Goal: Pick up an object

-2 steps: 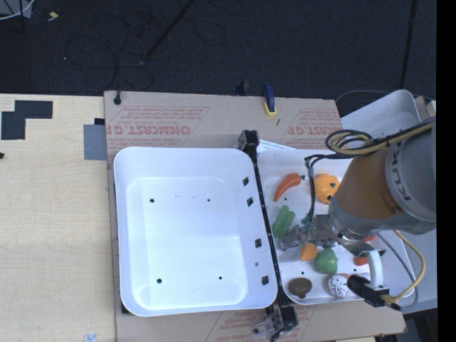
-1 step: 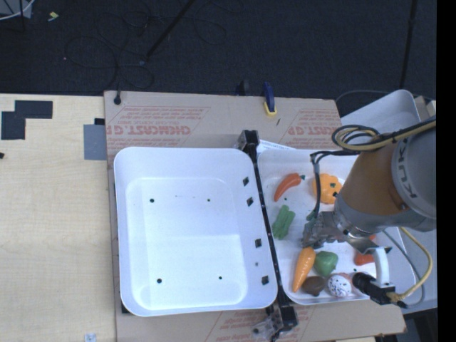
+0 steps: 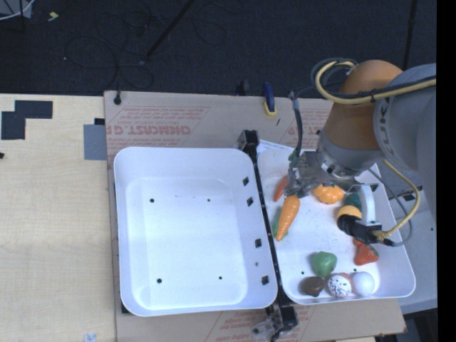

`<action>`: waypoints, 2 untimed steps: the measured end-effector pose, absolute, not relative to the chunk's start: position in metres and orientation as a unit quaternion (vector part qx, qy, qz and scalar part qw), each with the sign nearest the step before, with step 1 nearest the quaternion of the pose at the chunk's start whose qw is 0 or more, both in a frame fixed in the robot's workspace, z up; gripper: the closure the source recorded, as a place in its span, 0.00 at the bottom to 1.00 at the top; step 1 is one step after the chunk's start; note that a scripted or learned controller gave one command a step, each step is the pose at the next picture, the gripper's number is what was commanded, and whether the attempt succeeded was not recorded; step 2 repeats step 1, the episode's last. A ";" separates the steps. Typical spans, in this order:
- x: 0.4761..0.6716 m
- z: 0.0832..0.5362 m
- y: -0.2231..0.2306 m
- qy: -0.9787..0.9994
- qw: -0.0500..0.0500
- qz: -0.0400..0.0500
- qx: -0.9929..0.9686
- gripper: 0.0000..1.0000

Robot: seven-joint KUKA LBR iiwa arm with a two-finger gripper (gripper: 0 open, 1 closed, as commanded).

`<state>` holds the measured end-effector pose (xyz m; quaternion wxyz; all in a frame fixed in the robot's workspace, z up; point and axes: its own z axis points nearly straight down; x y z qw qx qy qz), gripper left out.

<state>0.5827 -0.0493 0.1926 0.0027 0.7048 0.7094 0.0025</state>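
**Gripper above the toy carrot in the right bin**

The two-finger gripper (image 3: 298,182) hangs low in the right white bin (image 3: 399,280), just above the top of an orange plastic carrot (image 3: 286,216); whether its jaws are apart or together cannot be told. One carrot lies along the bin's left wall. Nearby lie one orange rounded piece (image 3: 328,194), one green piece (image 3: 323,263), one brown lump (image 3: 311,286), one speckled ball (image 3: 339,286), one white egg (image 3: 363,283) and one red piece (image 3: 366,254). The left white bin (image 3: 128,191) adjoins it.

1. A dark floor (image 3: 178,34) is seen beyond the bench, crossed by thin cables (image 3: 171,16).
2. Nearer than that floor, a pale wooden benchtop (image 3: 50,226) is lit evenly.
3. Dark patches (image 3: 28,116) are marked on its far edge.
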 end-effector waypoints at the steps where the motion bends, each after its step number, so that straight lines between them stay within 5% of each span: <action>1: 0.647 0.211 0.057 0.711 0.001 0.002 0.703 1.00; 2: 0.647 0.211 0.057 0.711 0.001 0.002 0.703 1.00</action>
